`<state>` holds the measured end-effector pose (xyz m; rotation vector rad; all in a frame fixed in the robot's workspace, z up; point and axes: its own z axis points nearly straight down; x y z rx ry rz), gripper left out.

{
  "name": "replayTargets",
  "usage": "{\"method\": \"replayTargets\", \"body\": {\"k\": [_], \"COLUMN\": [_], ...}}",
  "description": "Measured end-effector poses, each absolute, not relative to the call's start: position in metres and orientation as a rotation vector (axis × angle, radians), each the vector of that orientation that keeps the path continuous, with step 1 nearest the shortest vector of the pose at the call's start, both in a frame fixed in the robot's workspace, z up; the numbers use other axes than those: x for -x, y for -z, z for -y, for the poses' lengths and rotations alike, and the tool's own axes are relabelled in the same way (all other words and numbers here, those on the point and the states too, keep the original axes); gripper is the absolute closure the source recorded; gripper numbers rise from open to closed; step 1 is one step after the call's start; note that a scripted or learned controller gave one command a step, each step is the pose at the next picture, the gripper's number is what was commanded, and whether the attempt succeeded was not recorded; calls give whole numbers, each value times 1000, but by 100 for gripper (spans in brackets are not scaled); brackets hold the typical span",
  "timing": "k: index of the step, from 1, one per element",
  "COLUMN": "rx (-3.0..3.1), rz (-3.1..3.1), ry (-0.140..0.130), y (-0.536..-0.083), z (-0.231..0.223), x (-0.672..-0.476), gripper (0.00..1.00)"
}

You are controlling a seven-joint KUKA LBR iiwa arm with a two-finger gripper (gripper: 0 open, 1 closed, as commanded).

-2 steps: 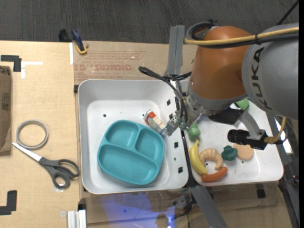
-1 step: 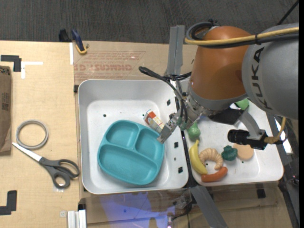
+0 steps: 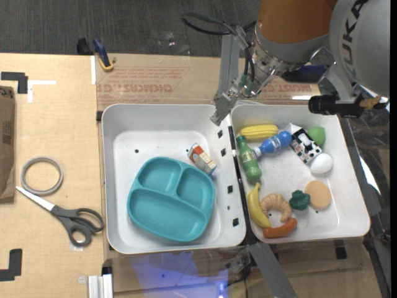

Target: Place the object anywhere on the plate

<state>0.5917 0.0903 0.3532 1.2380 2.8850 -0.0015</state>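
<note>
Gripper [image 3: 222, 112] hangs above the back rim where the two bins meet, fingers slanting down to the left; whether they stand apart or closed cannot be told from this angle, and nothing shows between them. Left bin [image 3: 118, 166] holds a teal divided plate [image 3: 171, 198] with three compartments, lying toward the front. Just behind the plate's back right edge lies a small carton [image 3: 202, 158], white with red and orange print, tipped on its side, touching or very nearly touching the plate rim; likely the object to be moved. Judged light, stiff-sided cardboard or plastic, apt to slide on the smooth bin floor and to crush little. Best taken across its narrow faces, fingers straddling the short width, since the long axis runs at a slant toward the plate. Right bin [image 3: 347, 166] carries toy food: corn cob [image 3: 259, 131], green bottle [image 3: 249, 160], blue bottle [image 3: 274, 144], banana [image 3: 255, 206], croissant [image 3: 276, 203], white egg [image 3: 321, 163]. Scissors [image 3: 65, 215] and a tape roll [image 3: 41, 174] rest on the bench at left, well apart from the bins.
</note>
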Motion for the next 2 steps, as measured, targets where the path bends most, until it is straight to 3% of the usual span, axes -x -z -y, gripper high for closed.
{"method": "replayTargets", "body": {"k": [1,2], "rx": [-1234,-1177], "rz": [-2885,-2912], "ry": [5,3], "y": [-362,-248], "z": [-91,-41], "x": [-593,-593], "gripper": [100,100]}}
